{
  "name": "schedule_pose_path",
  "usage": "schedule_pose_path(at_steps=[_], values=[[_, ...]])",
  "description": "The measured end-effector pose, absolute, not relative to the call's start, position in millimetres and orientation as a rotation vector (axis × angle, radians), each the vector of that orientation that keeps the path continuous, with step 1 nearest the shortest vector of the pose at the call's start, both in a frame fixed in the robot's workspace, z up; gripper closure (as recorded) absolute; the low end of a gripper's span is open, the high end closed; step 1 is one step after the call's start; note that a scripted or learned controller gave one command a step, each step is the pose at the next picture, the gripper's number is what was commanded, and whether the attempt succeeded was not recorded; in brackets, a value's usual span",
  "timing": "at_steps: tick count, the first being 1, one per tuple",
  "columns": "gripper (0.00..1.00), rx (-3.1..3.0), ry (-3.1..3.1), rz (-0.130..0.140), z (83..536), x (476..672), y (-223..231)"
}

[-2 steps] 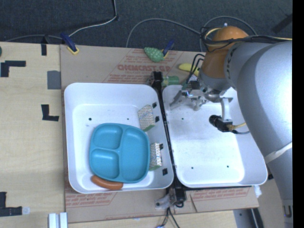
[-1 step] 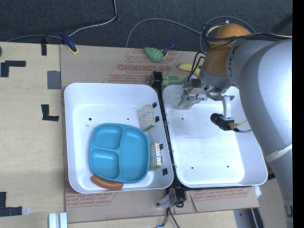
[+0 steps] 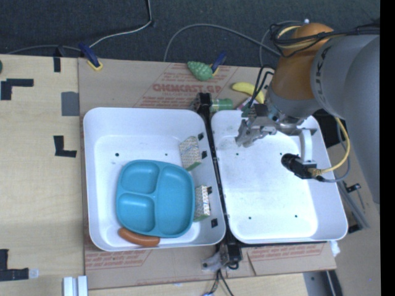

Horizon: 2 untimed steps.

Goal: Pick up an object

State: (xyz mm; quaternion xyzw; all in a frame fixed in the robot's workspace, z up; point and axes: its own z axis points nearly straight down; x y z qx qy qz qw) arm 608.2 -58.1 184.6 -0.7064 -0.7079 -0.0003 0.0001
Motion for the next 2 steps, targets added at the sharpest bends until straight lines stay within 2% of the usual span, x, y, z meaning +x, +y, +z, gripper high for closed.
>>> schedule_pose_path(at_steps=[1,2], values=[[1.00,-2.217,-2.223,0.001,184,618.9,18],[1.00,-2.216,-2.224,0.001,184,591.8,92]])
